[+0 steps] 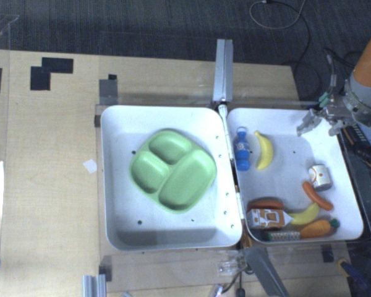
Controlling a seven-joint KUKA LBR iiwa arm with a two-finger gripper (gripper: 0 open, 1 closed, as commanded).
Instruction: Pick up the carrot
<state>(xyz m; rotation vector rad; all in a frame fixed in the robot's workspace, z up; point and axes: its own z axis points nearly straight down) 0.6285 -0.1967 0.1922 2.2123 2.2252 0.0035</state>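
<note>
Bins [173, 119] white. Plate [173, 170] pale green. Bottle [242, 148] blue, white cap. Two bananas [264, 150] yellow. Carrot [316, 228] orange, green tip. Sausage [317, 195] orange-red. Can [320, 176] silver with orange label. Carton [268, 218] orange/white. Arm [368, 73] grey, orange band. Bench [43, 166] tan with black squares.

No legible text anywhere. Small carton [268, 218], lying at near edge of right bin [352, 184], carried a printed orange-and-white label, lettering too blurred to read. Blue bottle [241, 148] against that bin's left wall had a label band, unreadable. Silver can [321, 176] toward the right showed markings, too small to make out.
</note>
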